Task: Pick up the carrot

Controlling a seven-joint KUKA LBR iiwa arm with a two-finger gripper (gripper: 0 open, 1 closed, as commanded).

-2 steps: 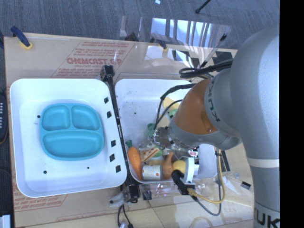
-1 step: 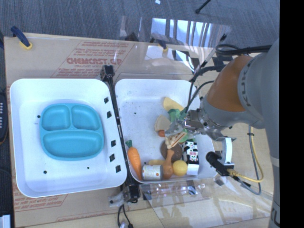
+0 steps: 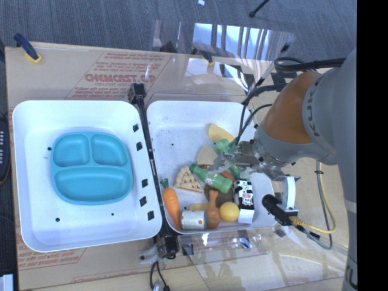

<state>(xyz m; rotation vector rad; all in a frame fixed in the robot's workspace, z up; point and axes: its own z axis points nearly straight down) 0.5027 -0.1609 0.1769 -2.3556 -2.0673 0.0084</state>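
The orange carrot [image 3: 171, 204] lies along the left wall of the right bin [image 3: 182, 117], near its front corner, pointing toward the front edge. My gripper [image 3: 226, 161] hangs over the pile of toy food in the middle of that bin, right of the carrot and a little further back, apart from it. It sits just above a green piece [image 3: 216, 181]. Nothing of the carrot is between its tips. The grey arm with its orange band [image 3: 290, 117] covers the bin's right side.
Around the carrot lie a waffle wedge [image 3: 189, 179], a small can [image 3: 194, 219], a brown piece [image 3: 212, 202], a yellow lemon [image 3: 228, 211], a cow-print carton [image 3: 244, 196] and a yellow cheese wedge [image 3: 219, 132]. The left bin [image 3: 36, 120] holds a blue divided plate [image 3: 91, 165].
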